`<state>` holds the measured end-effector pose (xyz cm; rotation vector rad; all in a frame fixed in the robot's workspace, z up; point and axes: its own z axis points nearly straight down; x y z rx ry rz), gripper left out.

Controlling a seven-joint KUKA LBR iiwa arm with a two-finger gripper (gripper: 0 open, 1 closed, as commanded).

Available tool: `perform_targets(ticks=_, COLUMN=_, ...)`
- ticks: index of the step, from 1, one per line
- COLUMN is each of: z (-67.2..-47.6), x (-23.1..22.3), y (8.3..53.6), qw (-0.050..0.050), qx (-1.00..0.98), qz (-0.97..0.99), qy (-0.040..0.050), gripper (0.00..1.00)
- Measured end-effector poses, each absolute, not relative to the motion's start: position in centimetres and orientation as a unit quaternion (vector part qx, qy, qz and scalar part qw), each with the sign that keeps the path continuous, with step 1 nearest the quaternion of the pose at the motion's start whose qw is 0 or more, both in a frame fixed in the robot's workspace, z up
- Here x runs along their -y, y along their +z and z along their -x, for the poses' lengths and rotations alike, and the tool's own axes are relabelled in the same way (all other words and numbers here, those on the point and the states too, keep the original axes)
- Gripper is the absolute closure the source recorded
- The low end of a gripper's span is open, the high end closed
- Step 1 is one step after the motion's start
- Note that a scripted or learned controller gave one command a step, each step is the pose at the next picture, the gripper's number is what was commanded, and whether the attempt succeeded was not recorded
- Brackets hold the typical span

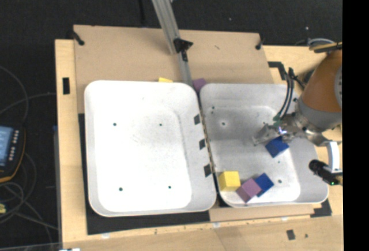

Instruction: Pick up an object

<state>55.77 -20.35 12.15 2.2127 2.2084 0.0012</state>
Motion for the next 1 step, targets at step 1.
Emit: perform_targets(ticks=1, z=-55.66, x=20.48, y=12.39, qw=0.010, qx=-0.708, qz=-0.706, qy=0.0039, gripper=0.00)
